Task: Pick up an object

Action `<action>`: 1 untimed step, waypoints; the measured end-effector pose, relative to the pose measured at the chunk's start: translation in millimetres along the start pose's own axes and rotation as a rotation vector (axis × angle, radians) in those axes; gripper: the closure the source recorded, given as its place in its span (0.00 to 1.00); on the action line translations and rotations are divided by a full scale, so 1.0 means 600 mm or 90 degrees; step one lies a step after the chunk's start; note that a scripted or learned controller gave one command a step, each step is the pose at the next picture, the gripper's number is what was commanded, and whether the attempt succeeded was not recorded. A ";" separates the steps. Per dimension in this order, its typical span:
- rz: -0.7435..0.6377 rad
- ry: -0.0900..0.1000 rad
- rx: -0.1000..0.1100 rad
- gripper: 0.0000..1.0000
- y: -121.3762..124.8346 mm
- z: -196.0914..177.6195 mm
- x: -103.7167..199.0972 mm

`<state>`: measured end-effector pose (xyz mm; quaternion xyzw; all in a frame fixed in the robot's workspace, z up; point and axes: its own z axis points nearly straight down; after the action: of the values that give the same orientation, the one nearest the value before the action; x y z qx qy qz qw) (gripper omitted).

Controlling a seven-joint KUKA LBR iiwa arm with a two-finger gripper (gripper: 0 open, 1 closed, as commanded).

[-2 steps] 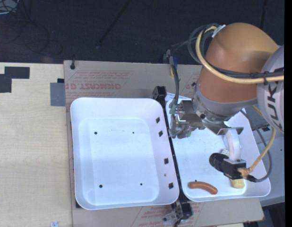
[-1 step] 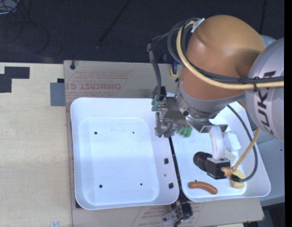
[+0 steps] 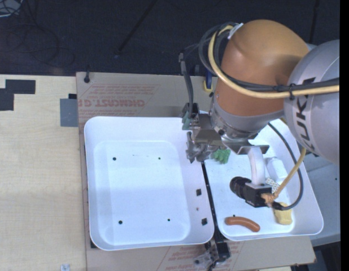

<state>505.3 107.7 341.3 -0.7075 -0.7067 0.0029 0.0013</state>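
Observation:
My gripper [image 3: 196, 151] hangs low over the inner left edge of the right bin [image 3: 310, 230], close to the divide between the two bins. A small green object [image 3: 222, 156] lies just to the gripper's right, partly hidden under the wrist. An orange-brown sausage [image 3: 242, 223] lies near the front of the right bin. A pale yellow block [image 3: 283, 217] rests at the front right of that bin. The large orange wrist housing covers the back of the right bin.
The left bin [image 3: 95, 151] sits beside the right one, its white floor showing small dark dots. Both bins rest on a cardboard sheet [image 3: 129, 97]. Pale wooden bench extends to the left.

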 end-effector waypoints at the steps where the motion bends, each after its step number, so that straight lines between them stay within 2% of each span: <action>1: 0.000 0.001 -0.003 1.00 0.025 -0.017 -0.022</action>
<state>520.6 94.6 351.5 -0.7076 -0.7066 0.0012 0.0002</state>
